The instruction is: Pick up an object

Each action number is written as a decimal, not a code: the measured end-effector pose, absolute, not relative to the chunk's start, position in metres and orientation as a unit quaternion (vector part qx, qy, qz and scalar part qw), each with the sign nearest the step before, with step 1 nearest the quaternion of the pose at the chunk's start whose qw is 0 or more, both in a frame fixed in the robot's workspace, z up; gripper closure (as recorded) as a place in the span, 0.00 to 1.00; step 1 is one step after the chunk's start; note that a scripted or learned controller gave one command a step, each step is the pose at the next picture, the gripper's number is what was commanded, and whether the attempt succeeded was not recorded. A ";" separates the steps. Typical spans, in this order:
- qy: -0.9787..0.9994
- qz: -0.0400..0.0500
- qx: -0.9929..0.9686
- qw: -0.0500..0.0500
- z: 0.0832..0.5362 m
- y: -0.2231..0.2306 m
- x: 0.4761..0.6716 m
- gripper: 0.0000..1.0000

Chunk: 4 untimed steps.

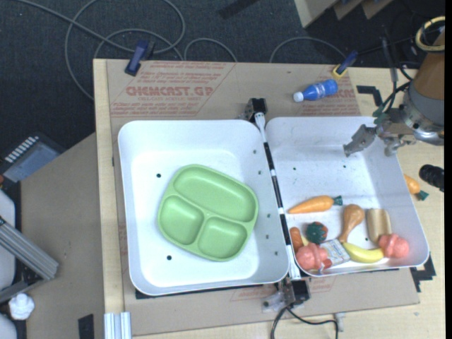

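Nothing picked up yet.
My gripper [361, 141] hangs spread and bare; the toy carrot [311, 205] waits at seven o'clock.

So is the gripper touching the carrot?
Apart. The camera view shows the gripper up near the right bin's far side, with bare white floor between it and the carrot.

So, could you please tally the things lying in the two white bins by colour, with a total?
Green: 1, the divided plate
Orange: 1, the carrot
Yellow: 1, the banana
Tan or brown: 2, the drumstick and the bread roll
Red or pink: 3, the strawberry, one lumpy toy, another
Total: 8
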<state>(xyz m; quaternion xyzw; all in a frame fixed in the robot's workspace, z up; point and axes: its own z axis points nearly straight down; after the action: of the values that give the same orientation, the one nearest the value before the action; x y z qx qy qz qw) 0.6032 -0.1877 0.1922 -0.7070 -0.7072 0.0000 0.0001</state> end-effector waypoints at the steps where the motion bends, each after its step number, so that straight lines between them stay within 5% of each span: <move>1: -0.707 0.001 -0.707 0.001 0.168 -0.170 0.527 0.00; 2: -0.707 0.001 -0.707 0.001 0.094 -0.157 0.494 0.00; 3: -0.706 0.000 -0.708 -0.001 0.104 -0.157 0.495 1.00; 4: -0.707 0.000 -0.708 -0.001 0.175 -0.168 0.479 1.00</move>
<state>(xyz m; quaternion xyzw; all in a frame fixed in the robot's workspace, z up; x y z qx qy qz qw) 0.4794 -0.1678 0.1754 -0.7076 -0.7066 -0.0001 -0.0011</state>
